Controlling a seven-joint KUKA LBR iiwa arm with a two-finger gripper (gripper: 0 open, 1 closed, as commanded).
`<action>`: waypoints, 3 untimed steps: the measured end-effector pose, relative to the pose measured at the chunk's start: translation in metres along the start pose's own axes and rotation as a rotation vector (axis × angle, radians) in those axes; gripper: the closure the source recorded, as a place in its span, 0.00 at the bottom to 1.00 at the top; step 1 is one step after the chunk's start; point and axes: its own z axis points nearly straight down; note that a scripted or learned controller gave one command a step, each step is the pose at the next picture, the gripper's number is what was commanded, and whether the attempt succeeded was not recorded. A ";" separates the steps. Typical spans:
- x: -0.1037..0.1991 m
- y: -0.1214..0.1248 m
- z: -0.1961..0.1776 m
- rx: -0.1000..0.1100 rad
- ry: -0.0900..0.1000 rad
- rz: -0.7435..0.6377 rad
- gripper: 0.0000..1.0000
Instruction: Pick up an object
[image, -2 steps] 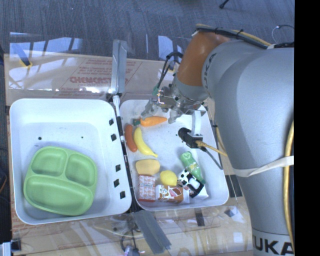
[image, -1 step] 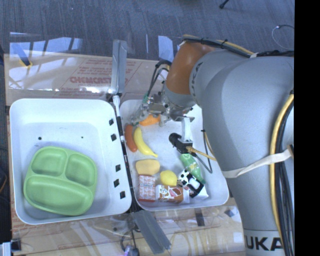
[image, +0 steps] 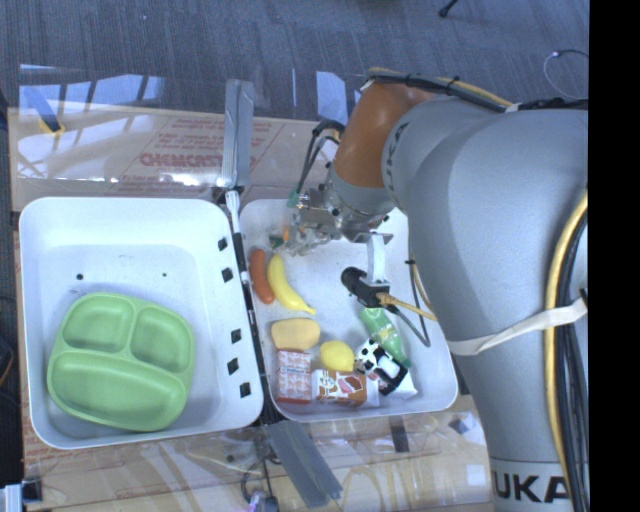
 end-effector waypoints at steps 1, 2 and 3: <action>0.000 0.001 -0.001 -0.003 0.000 -0.001 0.00; 0.000 0.000 -0.011 0.000 -0.001 -0.004 1.00; 0.000 0.000 -0.011 0.000 -0.001 -0.004 0.00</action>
